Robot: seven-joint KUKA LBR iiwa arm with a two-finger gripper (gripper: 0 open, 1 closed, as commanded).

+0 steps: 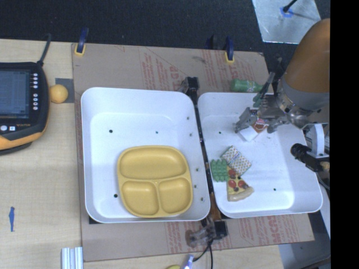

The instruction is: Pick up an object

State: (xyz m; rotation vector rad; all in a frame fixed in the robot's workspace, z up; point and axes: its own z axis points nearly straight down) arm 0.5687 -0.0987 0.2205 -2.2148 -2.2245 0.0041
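Camera view looks down on two shallow white bins sitting side by side on a sheet of brown cardboard (168,66) with faint red print on it — the lettering is too washed out to read. The left bin (101,111) has a yellow divided tray (155,179) in it, three compartments, sitting toward the near side.

The right bin (280,189) is where the action is. The arm (311,60) comes in from the right with its orange band up top, and the gripper (259,120) is down low over the far part of that bin. The fingers are spread fairly wide, one on each side of a small white-and-red object (259,126) that sits between them at the bin floor. I can't tell if it's actually pinched or just sitting there, and there's no label I can make out on it, too small and blurry.

Nearer the middle of the right bin there's a little cluster, well apart from the gripper: a checkered packet (237,159), a green block (219,170) touching the bin's left wall, and a toy pizza slice (238,189) just below them.

Off the bins: a green item (245,85) lies on the cardboard just behind the right bin, a yellow ball (58,93) sits left of the left bin, and a control pendant (21,106) with a dark screen is at the far left — screen text not readable.
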